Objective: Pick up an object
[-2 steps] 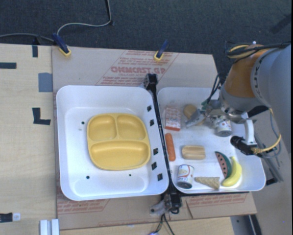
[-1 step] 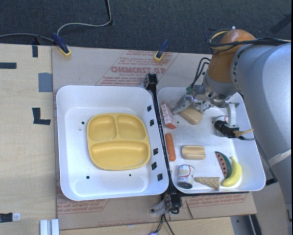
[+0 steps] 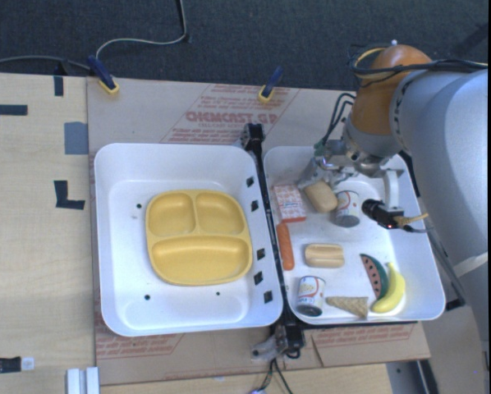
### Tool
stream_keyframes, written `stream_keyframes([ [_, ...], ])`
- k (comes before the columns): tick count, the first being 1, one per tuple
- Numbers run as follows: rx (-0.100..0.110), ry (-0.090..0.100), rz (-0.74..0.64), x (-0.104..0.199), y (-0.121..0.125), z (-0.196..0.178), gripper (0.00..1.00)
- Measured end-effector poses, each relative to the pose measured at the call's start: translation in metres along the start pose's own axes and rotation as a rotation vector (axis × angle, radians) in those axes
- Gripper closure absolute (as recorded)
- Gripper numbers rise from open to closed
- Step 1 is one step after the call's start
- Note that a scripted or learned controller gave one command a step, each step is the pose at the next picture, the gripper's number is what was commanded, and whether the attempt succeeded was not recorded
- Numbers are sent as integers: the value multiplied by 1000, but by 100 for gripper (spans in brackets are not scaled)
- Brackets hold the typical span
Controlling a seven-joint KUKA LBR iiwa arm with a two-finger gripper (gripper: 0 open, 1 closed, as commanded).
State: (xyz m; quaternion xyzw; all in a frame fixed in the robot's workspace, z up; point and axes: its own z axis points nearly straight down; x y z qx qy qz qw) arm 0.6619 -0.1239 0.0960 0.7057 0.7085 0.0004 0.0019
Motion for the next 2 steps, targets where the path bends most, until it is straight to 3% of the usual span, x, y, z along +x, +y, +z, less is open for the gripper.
stream_keyframes([
  [1, 3, 2, 2, 13, -35, -104, 100],
  [2, 4, 3, 1, 62, -75, -152, 100],
])
